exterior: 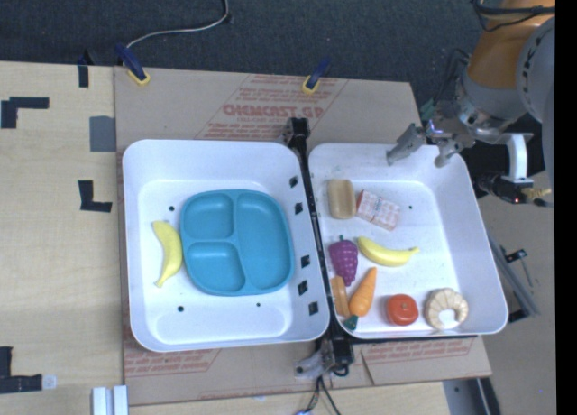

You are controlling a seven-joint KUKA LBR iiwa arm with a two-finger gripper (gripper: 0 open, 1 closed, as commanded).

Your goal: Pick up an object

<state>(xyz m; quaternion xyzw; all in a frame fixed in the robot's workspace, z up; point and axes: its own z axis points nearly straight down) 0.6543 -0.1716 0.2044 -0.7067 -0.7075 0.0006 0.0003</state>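
Right bin contents: a bread roll (340, 198) and a wrapped packet (379, 209) near the far wall; a banana (388, 252) in the middle; purple grapes (343, 258) and two carrots (353, 294) against the left wall; a tomato (402, 309) and a doughnut-like pastry (447, 308) by the near wall.
End effector (422, 148): fingers spread apart, nothing between them, touching no object; it hangs over the far right corner of the right bin (469, 224).
Arm (505, 52): reaches in from the right, orange band above the wrist.
Open room, right bin: bare white floor along the right wall and in the far right corner, beneath the end effector.
Left bin (144, 215): a blue divided plate (236, 242) at the centre, a second banana (168, 253) just beside its left edge.
Open room, left bin: bare strips along the far and near walls.
Edges: the two bins meet at a black-clipped seam (305, 224); both sit on cardboard (216, 106) on the worktop (45, 224).
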